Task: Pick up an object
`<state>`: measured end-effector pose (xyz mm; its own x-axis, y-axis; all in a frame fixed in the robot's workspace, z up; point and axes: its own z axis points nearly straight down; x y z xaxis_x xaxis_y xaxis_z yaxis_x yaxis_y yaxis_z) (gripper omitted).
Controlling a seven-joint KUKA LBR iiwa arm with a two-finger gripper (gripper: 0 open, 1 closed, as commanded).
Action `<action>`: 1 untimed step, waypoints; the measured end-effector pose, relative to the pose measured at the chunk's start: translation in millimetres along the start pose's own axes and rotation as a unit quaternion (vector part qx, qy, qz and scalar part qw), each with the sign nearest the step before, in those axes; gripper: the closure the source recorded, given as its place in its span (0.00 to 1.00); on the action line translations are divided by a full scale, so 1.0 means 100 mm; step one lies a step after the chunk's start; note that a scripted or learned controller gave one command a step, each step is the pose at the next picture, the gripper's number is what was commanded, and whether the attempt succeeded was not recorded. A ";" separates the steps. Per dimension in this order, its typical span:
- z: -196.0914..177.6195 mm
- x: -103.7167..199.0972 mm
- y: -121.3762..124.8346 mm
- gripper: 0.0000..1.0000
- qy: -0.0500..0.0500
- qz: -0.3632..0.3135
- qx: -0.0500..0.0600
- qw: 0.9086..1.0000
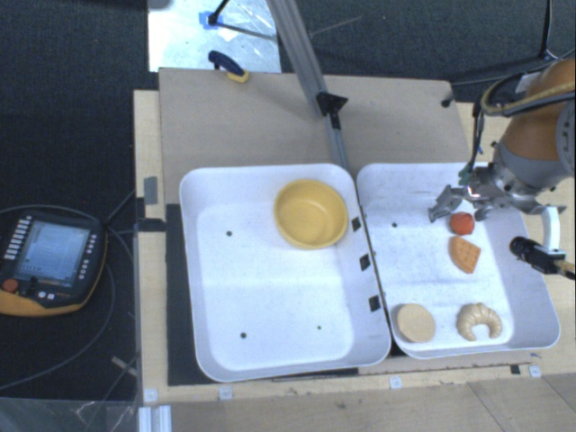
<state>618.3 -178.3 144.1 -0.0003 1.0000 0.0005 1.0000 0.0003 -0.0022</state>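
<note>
A bench seen from above at a slant carries two shallow white bins side by side; the left bin holds a yellow bowl near its far right corner, sitting upright; the right bin holds four small food items along its right half: a red tomato-like piece, an orange wedge just below it, a round tan biscuit near the front edge, and a pale croissant beside the biscuit; the grey arm with an orange band reaches in from the right, and its gripper hangs low over the right bin, directly above the red piece; the metal fingers are splayed wide apart, with nothing visibly between them; a handheld control pendant lies on the dark floor to the left of the bench.
</note>
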 end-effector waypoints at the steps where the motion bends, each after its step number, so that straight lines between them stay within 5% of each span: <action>1: 0.52 0.00 -0.01 0.00 0.000 0.000 0.000 1.000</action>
<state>617.5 -177.9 91.9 -0.0001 1.0000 0.0007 1.0000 0.0001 -0.0032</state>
